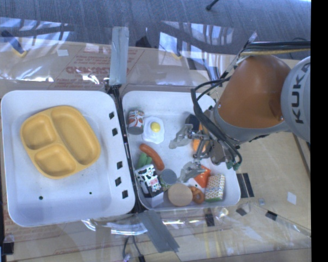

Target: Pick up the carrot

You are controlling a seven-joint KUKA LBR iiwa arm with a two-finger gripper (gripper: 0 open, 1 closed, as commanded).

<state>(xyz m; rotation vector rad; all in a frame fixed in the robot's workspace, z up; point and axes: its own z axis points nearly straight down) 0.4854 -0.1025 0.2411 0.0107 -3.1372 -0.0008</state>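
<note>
Camera view looks down at a slant on a worktop (54, 64) covered with clear plastic sheet, bearing two shallow white bins side by side. At nine o'clock, the left bin (22, 201) holds a yellow divided plate (60, 141) with three compartments, lying toward that bin's upper half. At the centre and toward three o'clock, the right bin (169, 100) carries a crowd of small toys. Near its ten o'clock corner a small can (135, 121) stands just beside a fried egg (154, 129). Below them a red sausage (152, 155) lies at a slant, touching a green piece (144, 161) on its left. At the bin's seven o'clock corner sits a black-and-white carton (148, 180), with a grey round piece (167, 176) next to it, a tan egg-shaped lump (180, 195) at six o'clock, a pretzel (197, 194) beside that, and a speckled block (216, 186) at five o'clock. The arm (251, 94), grey with a broad orange band, reaches in from three o'clock, and its gripper (188, 154) hangs over the right half of this bin with its two metal fingers (180, 137) spread wide apart. The carrot (199, 144) shows as an orange sliver close under the gripper's body, between the fingers; whether they touch it cannot be told. A red-orange piece (203, 176) lies just beside the lower finger.
</note>
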